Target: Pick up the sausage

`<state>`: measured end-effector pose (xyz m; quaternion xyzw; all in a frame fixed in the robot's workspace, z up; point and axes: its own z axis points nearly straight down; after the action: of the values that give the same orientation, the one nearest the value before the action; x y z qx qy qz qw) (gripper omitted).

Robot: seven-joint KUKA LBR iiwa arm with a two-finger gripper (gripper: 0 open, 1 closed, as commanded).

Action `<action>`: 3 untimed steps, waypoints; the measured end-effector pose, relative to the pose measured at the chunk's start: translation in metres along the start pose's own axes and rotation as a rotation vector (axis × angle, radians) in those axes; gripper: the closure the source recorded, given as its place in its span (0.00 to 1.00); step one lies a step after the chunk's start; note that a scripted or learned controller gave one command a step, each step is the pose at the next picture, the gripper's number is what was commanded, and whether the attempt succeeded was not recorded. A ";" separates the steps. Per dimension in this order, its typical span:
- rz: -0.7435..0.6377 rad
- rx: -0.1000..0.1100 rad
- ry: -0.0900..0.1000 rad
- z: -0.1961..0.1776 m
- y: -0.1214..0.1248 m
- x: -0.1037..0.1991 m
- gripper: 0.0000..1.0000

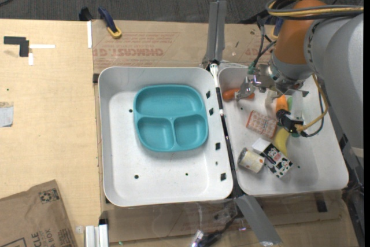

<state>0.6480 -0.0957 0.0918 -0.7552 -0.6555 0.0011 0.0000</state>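
While the grey arm's gripper (284,108) hangs over the middle of the right shallow white bin (324,173), its grip cannot be told. The small orange-red, stubby, smooth sausage (230,93) lies apart from it, near that bin's far left corner, beside the dividing wall.

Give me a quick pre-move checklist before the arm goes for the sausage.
1. Sausage located: cannot tell; a small orange-red piece lies at the right bin's upper left, which may be it.
2. Gripper over the right bin: ok.
3. Gripper over that piece: not ok, it sits to the right of it.
4. Clutter near the gripper: not ok; a reddish patterned packet, a yellow item and a black-and-white box lie below it.
5. Teal divided plate in the left bin, out of the way: ok.
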 end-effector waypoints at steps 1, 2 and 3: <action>0.002 -0.001 -0.001 -0.010 0.000 -0.001 1.00; 0.002 0.000 0.000 -0.009 0.000 -0.001 0.00; 0.004 -0.001 -0.001 -0.019 0.001 -0.002 1.00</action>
<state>0.6483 -0.0977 0.1106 -0.7565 -0.6540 0.0011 -0.0005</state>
